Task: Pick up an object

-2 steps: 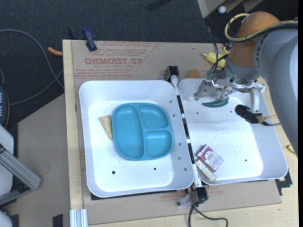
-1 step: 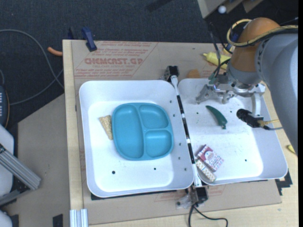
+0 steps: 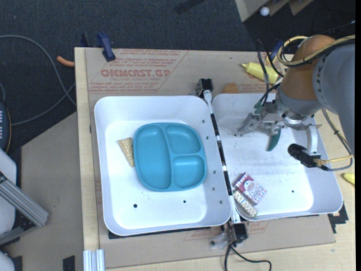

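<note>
In the right bin (image 3: 316, 199), a small red and white packet (image 3: 249, 189) lies against the near left corner, partly over a tan wrapper. My gripper (image 3: 255, 140) hangs over the bin's far middle, well above and behind the packet. Its fingers are spread open, one grey finger (image 3: 246, 125) pointing left and one teal-tipped finger (image 3: 273, 139) pointing down, with bare white floor between them. The left bin (image 3: 107, 117) holds a blue divided plate (image 3: 169, 156) and a tan flat piece (image 3: 126, 148) beside the plate's left edge.
A black cable fitting (image 3: 302, 154) juts from the wrist over the right bin. Behind the bins on the cardboard lie a yellow object (image 3: 256, 70), a small orange-brown thing (image 3: 230, 87) and a blue clip (image 3: 105, 46). A black clamp (image 3: 204, 86) joins the bins.
</note>
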{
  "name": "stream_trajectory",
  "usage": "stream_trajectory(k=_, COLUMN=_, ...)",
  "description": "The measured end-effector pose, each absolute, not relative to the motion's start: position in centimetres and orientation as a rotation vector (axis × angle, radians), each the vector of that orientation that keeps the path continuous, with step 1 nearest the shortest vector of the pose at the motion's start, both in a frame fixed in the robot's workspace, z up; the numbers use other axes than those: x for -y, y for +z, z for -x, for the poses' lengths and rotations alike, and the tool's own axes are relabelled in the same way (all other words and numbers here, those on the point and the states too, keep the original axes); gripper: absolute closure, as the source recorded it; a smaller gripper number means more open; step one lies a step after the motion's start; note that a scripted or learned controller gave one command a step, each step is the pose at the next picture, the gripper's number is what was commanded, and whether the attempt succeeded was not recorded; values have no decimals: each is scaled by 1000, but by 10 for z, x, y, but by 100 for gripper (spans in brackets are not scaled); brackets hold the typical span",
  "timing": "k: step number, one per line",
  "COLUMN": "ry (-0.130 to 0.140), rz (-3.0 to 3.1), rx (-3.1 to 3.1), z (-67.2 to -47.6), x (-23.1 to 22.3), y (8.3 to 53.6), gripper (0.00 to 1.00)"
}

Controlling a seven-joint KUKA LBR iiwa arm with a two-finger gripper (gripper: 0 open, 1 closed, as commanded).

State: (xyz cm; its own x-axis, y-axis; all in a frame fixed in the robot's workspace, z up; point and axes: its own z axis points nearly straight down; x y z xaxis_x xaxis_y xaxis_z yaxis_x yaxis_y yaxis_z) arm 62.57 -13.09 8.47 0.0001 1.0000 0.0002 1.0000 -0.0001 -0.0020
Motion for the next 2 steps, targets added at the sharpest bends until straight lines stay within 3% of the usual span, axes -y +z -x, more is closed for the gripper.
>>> stream_trajectory(k=1, ry=0, rz=2223, rx=2223, z=-667, x=185, y=86, gripper=0)
stream_trajectory(k=2, ry=1, rz=2221, rx=2220, z=-632, x=162, y=85, gripper=0)
